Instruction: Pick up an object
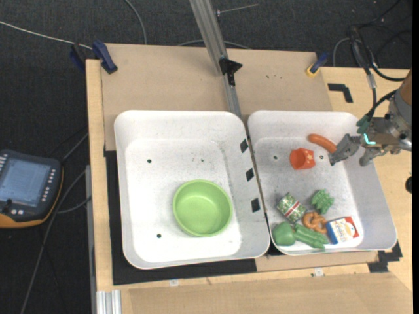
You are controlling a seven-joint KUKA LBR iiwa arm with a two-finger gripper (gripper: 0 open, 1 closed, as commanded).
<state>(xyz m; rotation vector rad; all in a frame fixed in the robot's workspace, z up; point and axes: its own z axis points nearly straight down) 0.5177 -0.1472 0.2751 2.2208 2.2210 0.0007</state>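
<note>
Camera view gives me a brown bench (pixel 170 77) on dark carpet. My two-finger gripper (pixel 353 150) reaches in from the right over the right white plastic bin (pixel 281 126), fingers spread wide and holding nothing. Just beside it lie an orange sausage-shaped toy (pixel 321 141) and a red blocky toy (pixel 302 158). The left white bin (pixel 150 133) holds a smooth round green bowl (pixel 202 207).

Arm's poking in from the right edge, gripper (pixel 353 150) hanging low.

Just the wrist end is in shot, a grey chunk with a small teal light on it. The two dark fingers (pixel 342 151) are spread apart with nothing between them, pointing down and leftward. The wrist sits tilted, not straight up and down.
</note>
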